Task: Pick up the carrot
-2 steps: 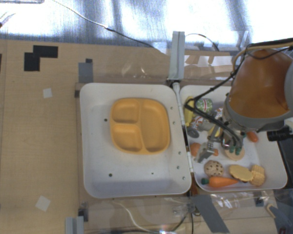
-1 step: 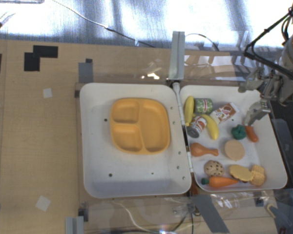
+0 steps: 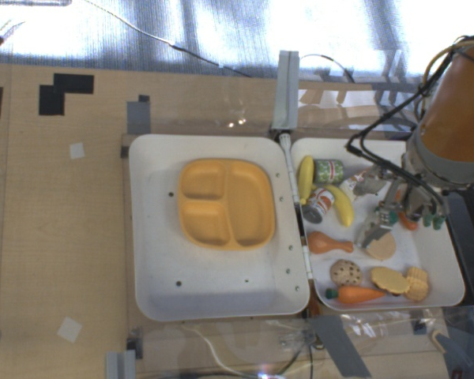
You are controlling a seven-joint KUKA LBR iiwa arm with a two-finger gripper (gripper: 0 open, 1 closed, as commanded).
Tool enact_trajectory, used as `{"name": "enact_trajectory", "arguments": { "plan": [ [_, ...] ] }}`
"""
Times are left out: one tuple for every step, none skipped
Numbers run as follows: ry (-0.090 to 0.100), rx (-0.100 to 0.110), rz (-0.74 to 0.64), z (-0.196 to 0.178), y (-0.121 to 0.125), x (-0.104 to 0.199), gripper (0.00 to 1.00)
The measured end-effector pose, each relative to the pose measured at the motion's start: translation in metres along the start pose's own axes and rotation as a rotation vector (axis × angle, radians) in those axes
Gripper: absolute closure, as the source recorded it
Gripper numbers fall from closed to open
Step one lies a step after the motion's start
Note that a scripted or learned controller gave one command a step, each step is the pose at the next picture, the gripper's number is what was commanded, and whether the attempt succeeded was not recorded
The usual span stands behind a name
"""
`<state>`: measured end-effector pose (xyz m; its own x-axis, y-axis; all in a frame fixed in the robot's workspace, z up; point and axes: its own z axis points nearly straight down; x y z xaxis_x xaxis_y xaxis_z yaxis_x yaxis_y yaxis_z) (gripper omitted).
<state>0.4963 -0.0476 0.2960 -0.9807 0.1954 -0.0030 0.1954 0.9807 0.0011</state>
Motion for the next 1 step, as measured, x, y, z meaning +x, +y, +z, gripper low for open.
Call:
{"name": "enact_trajectory", "arguments": {
  "plan": [
    [0.006, 0.001, 0.075, 0.1154, -0.0029, 0.0098, 0.0]
  ]
}}
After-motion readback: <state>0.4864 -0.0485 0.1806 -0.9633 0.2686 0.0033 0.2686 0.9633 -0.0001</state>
